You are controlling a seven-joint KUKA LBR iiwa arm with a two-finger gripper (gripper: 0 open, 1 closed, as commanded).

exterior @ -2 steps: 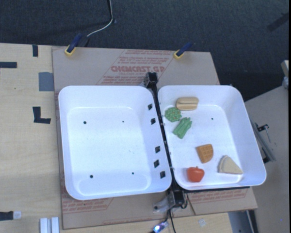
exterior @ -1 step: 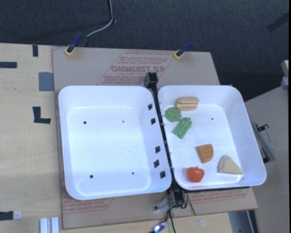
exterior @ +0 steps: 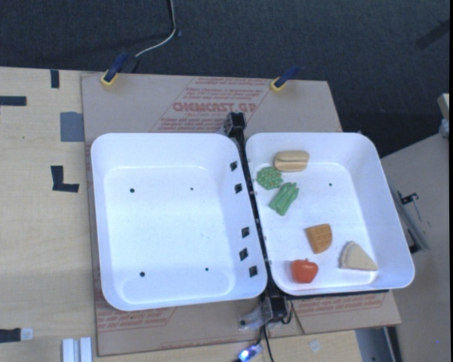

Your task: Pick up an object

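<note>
Two shallow white bins sit side by side on a brown cardboard sheet printed with red lettering, and the sheet lies on a pale wooden bench. All the loose things lie in the right bin. At its far end a tan bun lies crosswise. Just in front of the bun, toward the shared wall, is a round green knobbly piece, and a bundle of green beans lies at a slant touching or nearly touching it. Further toward the near end, an orange chunk sits about mid-floor. A pale tan wedge lies beside it toward the outer wall, and a red tomato-like fruit with a green top rests near the bin's front rim. These last three lie close together but apart from one another. The left bin shows four small dark dots on its white floor. Where the two bins meet, a row of small black clips runs along the joined rims. Two blue and yellow clamps, one at the cardboard's far left corner and the other further right along its far edge, grip the sheet. A thin cable runs over the dark floor behind the bench. Black tape marks dot the wood left of the bins.
</note>
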